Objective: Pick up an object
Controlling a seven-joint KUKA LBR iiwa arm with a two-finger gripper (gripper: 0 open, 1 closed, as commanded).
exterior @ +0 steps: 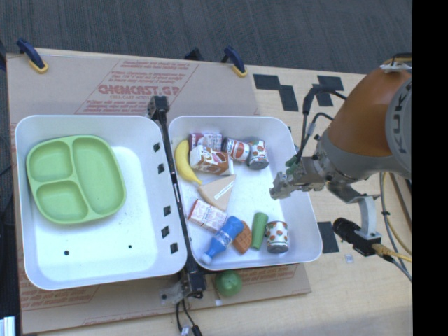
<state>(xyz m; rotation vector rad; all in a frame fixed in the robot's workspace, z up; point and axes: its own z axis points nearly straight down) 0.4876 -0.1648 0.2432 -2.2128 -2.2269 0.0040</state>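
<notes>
White plastic walls of the right bin [297,135] corral the candidate objects: banana [183,162], cans [246,151], blue bottle [222,238] and more. Nothing is lifted yet. Poised over that bin's right edge, the claw [285,185] carries nothing visible; whether it is open or closed cannot be told. A green tray [73,179] sits in the left bin.

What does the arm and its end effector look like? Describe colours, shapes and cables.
The arm is bulky and rounded: a broad orange band over a grey shell, with part of dark lettering on its right side. Thin black cables loop along its left side. The end effector is a small grey metal assembly at the tip. Below it sits a black fitting with yellowish cables trailing off.
</notes>
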